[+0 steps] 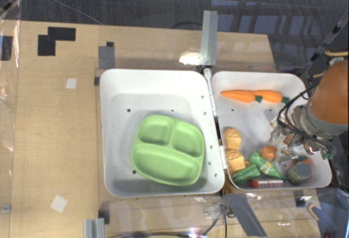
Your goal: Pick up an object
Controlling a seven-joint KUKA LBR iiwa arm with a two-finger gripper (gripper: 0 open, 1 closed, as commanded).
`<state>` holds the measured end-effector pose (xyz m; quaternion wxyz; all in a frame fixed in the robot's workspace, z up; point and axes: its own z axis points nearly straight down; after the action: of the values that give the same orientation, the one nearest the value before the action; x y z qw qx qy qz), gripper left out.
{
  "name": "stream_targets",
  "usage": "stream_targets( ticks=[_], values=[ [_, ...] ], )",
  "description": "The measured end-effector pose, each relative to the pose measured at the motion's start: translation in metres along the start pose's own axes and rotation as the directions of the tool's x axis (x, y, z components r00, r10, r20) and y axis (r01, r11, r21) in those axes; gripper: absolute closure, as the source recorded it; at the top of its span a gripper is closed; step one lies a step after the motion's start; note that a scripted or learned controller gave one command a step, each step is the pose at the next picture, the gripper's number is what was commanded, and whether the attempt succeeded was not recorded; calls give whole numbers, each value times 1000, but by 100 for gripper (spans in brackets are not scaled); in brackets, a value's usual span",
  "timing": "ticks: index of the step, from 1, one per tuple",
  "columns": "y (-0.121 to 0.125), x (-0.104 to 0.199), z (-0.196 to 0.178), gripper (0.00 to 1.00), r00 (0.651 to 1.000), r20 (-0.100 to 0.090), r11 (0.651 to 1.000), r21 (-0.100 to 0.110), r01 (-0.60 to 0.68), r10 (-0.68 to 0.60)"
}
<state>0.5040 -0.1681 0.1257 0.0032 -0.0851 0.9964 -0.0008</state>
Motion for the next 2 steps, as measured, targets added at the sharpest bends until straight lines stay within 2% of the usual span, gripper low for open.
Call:
stream_targets(
  ticks=[1,2],
  values=[
    [-22,-10,7,100,944,2,944,1,330,-330],
    [-47,-89,36,100,1000,8,1000,2,11,-11]
  ],
)
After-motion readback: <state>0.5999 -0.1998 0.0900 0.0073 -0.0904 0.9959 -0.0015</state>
